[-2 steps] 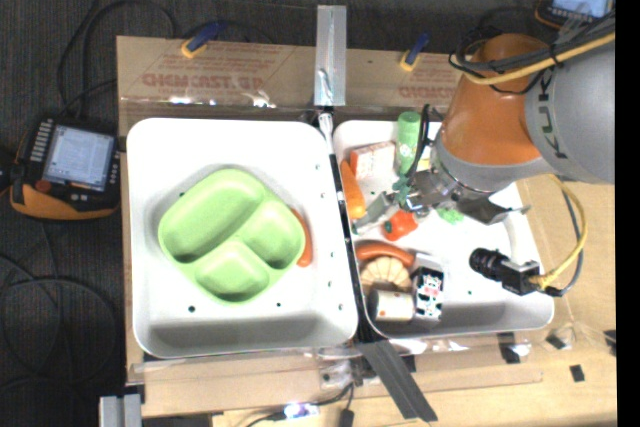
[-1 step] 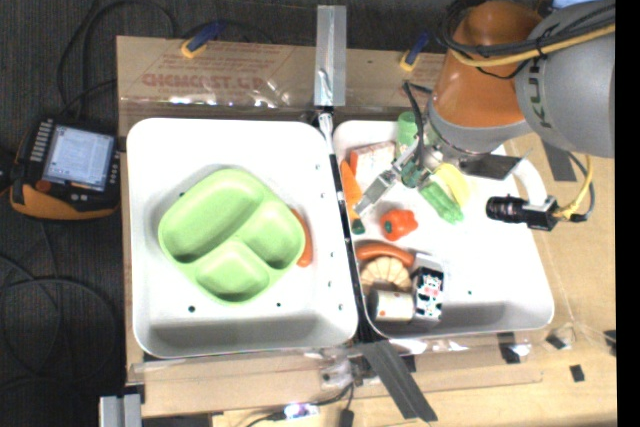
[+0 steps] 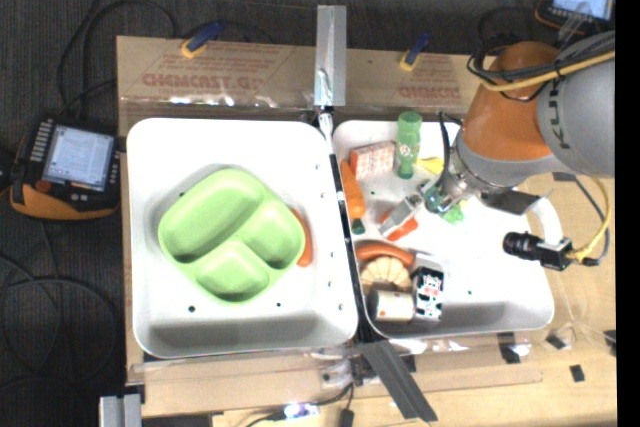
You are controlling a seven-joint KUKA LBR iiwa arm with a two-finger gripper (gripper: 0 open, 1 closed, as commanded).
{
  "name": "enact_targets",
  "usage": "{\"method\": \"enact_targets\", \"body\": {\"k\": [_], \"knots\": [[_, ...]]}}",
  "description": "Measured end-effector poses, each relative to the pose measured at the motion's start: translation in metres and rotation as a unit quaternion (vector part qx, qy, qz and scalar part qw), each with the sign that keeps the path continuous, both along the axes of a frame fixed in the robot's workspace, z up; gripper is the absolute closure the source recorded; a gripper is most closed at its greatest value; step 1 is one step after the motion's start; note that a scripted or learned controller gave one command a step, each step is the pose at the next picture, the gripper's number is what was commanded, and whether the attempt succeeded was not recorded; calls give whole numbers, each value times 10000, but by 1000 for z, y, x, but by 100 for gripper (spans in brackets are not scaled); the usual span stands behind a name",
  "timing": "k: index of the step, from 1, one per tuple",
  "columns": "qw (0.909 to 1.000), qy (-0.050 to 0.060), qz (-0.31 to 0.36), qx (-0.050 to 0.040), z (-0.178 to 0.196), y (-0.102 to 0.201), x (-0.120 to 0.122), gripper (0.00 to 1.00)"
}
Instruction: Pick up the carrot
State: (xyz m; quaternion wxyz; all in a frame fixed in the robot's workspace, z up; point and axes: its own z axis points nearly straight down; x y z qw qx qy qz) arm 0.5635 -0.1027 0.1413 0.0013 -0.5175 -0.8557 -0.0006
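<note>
the carrot (image 3: 401, 229) lies in the right bin (image 3: 500, 310), near its middle: a small orange piece, short and tapered, lying at a slant with its upper end toward the claw (image 3: 440, 198). it sits just beside a pale grey, stick-like item (image 3: 398, 212) and above an orange-rimmed round thing (image 3: 384, 260) at the bin's lower left. the claw hangs over the bin just to the right of the carrot, with something green at its tip; whether its fingers are spread or closed cannot be told from this angle, and nothing can be seen held between them. the carrot rests on the bin floor, apart from the claw. also in the right bin are a green bottle (image 3: 408, 143) standing upright, a reddish box (image 3: 372, 159) and a long orange strip (image 3: 351, 197) along the left wall. the left bin (image 3: 160, 315) holds a green divided tray (image 3: 231, 232).
</note>
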Motion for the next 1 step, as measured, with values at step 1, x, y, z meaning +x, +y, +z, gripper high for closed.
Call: {"method": "enact_targets", "body": {"k": [1], "knots": [[9725, -6, -2327, -32, 52, -29, 71, 0]]}}
